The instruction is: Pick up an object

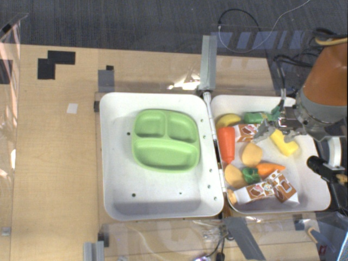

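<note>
Hovering over the right bin [321,197], the gripper [270,125] hangs low among the play food, its dark fingers pointing toward nine o'clock from the grey and orange arm [326,86]. Whether the jaws are spread or pressed together I cannot tell; nothing is visibly pinched between them. The step in hand looks like the approach before a grasp. Nearest candidates: a yellow block [284,143] just at the gripper's four o'clock, a small carton [247,131] at its nine o'clock, and a green piece [253,117] at eleven o'clock. Farther off lie an orange carrot [227,144], a potato [252,154] and a larger carton [265,190] toward six o'clock. The left bin [117,200] bears a green divided plate [165,140]. Next, by my judgement, the fingers must settle squarely around one item, close, then lift straight up; crowded neighbours risk a glancing grip.
</note>
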Controlling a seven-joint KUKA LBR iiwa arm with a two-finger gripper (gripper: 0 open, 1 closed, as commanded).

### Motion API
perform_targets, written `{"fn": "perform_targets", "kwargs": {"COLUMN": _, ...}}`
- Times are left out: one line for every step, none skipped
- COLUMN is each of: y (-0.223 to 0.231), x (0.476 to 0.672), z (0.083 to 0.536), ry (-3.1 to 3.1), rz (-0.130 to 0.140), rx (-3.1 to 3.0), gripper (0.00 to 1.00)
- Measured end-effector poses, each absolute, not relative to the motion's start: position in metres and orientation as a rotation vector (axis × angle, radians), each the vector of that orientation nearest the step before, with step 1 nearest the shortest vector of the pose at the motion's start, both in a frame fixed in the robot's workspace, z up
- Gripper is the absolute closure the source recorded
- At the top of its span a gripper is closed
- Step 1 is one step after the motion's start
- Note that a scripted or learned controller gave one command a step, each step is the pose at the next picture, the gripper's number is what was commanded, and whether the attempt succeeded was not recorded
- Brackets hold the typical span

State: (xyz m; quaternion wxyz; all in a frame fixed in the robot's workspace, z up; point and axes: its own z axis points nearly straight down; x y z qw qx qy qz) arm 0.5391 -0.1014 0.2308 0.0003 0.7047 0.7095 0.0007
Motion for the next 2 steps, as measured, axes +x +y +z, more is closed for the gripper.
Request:
{"fn": "perform_targets", "kwargs": {"y": -0.122, "x": 0.628, "z": 0.156, "ry": 2.200, "rz": 0.003, "rx": 2.240, "gripper": 0.00}}
{"fn": "perform_targets", "kwargs": {"y": -0.113, "x": 0.646, "z": 0.088, "ry": 2.179, "rz": 0.002, "rx": 2.257, "gripper": 0.00}}
